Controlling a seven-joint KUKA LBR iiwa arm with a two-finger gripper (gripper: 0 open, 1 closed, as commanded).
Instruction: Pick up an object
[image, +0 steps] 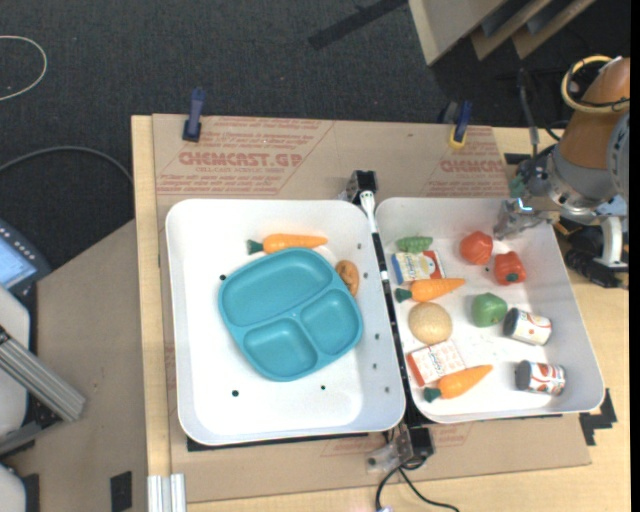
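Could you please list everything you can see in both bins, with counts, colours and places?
Bins: 2, white, side by side.
Divided plate: 1, teal, left bin.
Carrots: 3, orange; one left bin, two right bin.
Brown item: 1, beside plate.
Tomato: 1, red, right bin.
Pepper: 1, red, right bin.
Green item: 1, right bin.
Round beige item: 1, right bin.
Cartons: 2, red-white, right bin.
Cans: 2, right bin.
Gripper: 1, grey, above right bin.

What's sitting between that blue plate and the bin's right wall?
In the camera view, a small tan, rounded piece sits between the teal divided plate and the left bin's right wall, beside the plate's upper right edge.
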